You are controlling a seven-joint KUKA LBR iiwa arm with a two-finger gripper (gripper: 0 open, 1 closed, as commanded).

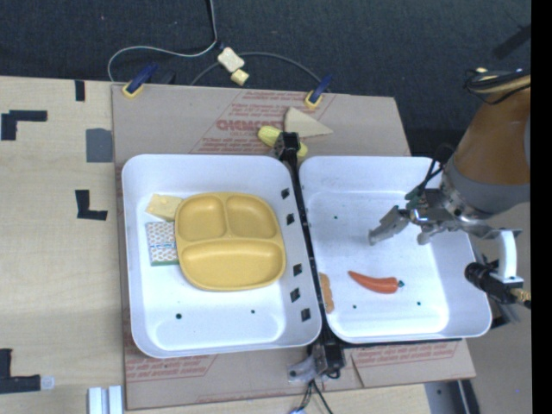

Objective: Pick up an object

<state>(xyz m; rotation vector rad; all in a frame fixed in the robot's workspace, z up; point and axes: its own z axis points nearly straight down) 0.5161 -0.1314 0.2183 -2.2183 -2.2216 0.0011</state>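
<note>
The red pepper [376,282] lies flat in the right bin [345,317], pointing left to right. The tool [404,228] hangs just above it (a bit toward the far side), fingers spread wide and holding nothing

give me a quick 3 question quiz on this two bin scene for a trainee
1. True or false: the yellow divided plate lies in the right bin.
2. Which thing lies nearest the gripper? A) the red chili pepper B) the patterned sponge C) the plate
3. Fill in: the gripper hangs over the ____ bin, above and apart from the pepper.

Key
1. False: it lies in the left bin.
2. A
3. right
</note>
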